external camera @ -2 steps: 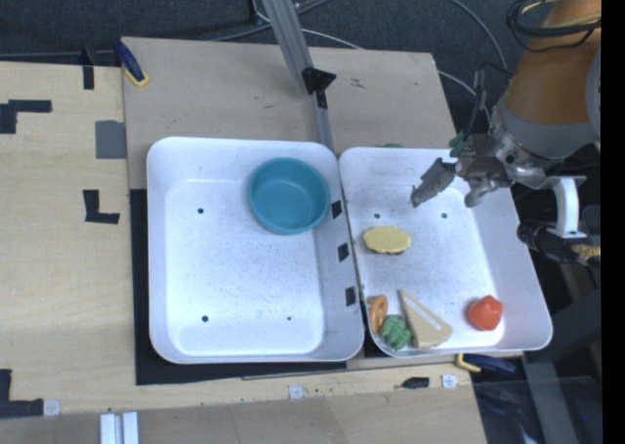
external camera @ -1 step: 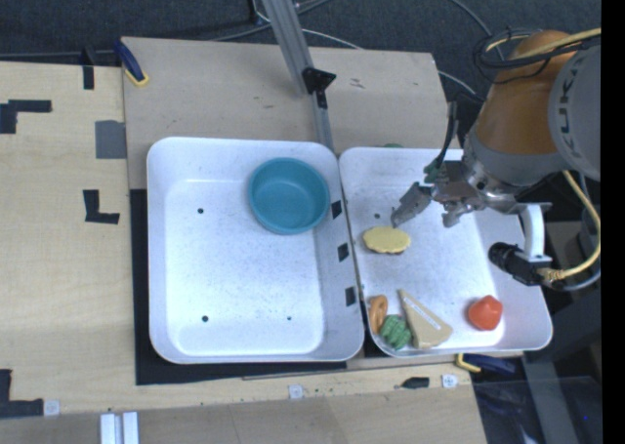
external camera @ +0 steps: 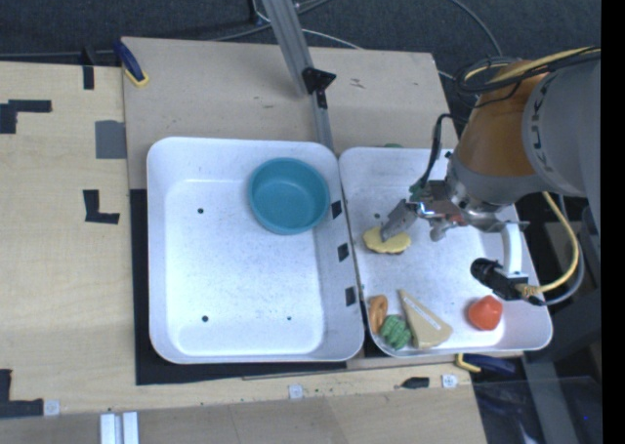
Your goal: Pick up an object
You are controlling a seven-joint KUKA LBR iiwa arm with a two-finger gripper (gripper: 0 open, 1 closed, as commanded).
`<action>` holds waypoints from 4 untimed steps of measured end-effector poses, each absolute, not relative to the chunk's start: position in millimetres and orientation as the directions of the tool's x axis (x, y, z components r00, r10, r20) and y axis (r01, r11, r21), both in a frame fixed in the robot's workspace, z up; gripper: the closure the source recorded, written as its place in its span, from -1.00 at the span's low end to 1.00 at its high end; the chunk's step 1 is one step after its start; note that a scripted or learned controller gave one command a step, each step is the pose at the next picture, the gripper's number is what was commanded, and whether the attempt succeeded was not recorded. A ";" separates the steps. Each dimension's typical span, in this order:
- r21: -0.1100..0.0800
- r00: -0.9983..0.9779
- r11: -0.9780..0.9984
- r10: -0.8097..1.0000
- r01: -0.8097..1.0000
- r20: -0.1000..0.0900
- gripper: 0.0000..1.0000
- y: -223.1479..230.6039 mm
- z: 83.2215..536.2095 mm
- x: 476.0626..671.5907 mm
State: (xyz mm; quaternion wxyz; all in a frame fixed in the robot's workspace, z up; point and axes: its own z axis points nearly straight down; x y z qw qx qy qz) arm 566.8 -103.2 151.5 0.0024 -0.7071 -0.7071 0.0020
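Observation:
My gripper [external camera: 417,227] hangs low over the right bin [external camera: 444,266], its two fingers spread apart with nothing between them. The left finger [external camera: 395,224] points down at a pale yellow flat piece [external camera: 387,242] lying by the bin's left wall, and its tip is over the piece's top edge. Along the bin's front edge lie a small orange piece [external camera: 377,310], a green piece [external camera: 395,332] and a tan wedge [external camera: 426,321]. A red ball-like object [external camera: 484,312] sits at the front right.
The left bin [external camera: 195,266] holds a blue bowl [external camera: 288,195] near its back right corner. A grey metal post [external camera: 293,32] slants down to the wall between the two bins. The arm's orange-banded body covers the right bin's back right part.

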 end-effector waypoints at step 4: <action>0.003 -0.001 0.001 1.000 1.000 0.000 1.00 -115.4 201.9 572.5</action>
